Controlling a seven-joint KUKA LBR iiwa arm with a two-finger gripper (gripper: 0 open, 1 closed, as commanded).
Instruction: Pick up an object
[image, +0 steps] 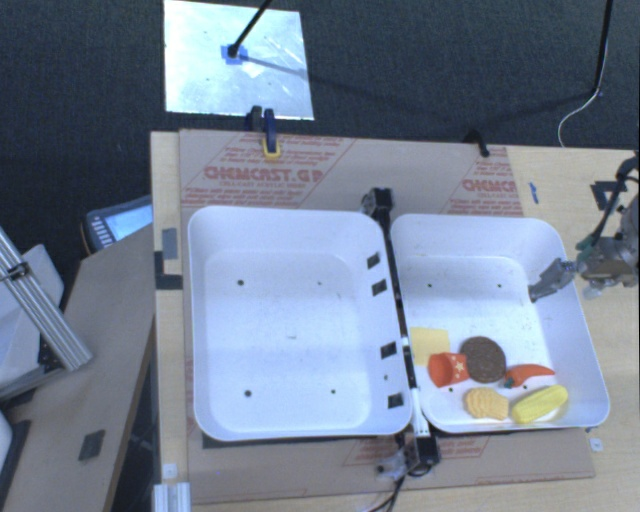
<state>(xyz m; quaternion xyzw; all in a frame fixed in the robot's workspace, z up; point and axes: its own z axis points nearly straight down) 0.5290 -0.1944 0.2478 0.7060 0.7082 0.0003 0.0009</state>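
Note:
The right bin (470, 250) holds several toy foods bunched at its near end: a pale yellow square slice (430, 342), a red piece (448, 368), a brown round disc (484, 358), an orange-red piece (530, 375), a tan ridged piece (487, 403) and a yellow oblong piece (539, 403). My gripper (552, 280) reaches in from the right edge, over the right rim of that bin. It is well above and to the right of the pile and touches none of the objects. Nothing is seen in its grasp.
The left bin (290, 320) sits beside the right one, with black clips (385, 290) along the shared rim. Both rest on a cardboard sheet (270, 170). A shiny metal plate (238, 60) lies at the back.

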